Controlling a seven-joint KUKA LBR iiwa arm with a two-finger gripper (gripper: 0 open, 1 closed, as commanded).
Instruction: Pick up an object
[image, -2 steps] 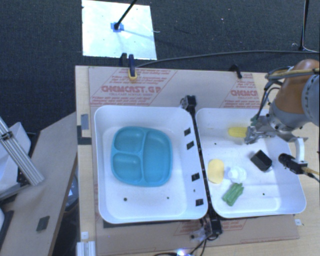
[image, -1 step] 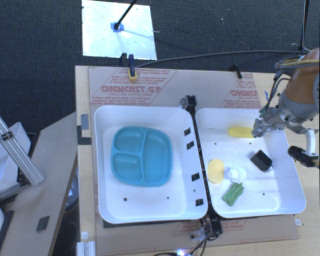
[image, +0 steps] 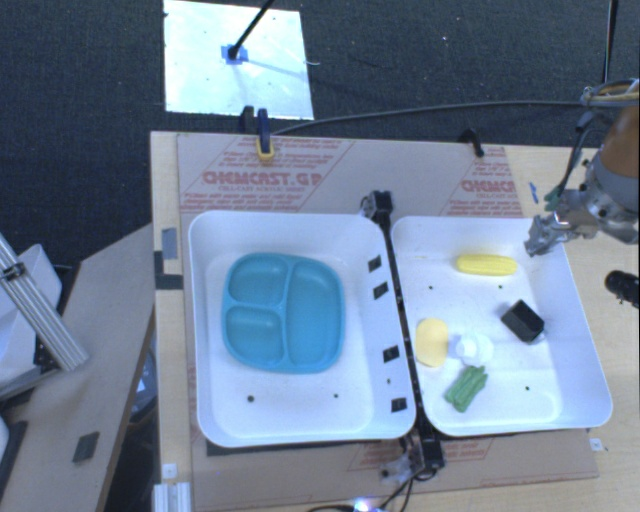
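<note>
The right bin (image: 560, 400) holds a long yellow piece (image: 486, 265) near its back, a black block (image: 522, 320) to the right, a pale yellow rounded piece (image: 431, 341), a small white piece (image: 473, 349) touching it, and a green ridged piece (image: 465, 388) near the front. My gripper (image: 543, 238) hangs at the bin's back right corner, just right of the long yellow piece, with nothing seen between its fingers. Its fingers are small and blurred.
The left bin (image: 210, 400) holds a blue divided plate (image: 284, 311). A black clip strip (image: 390, 310) joins the two bins. A cable (image: 420, 112) runs across the back of the bench. Grey side furniture (image: 40, 320) stands at far left.
</note>
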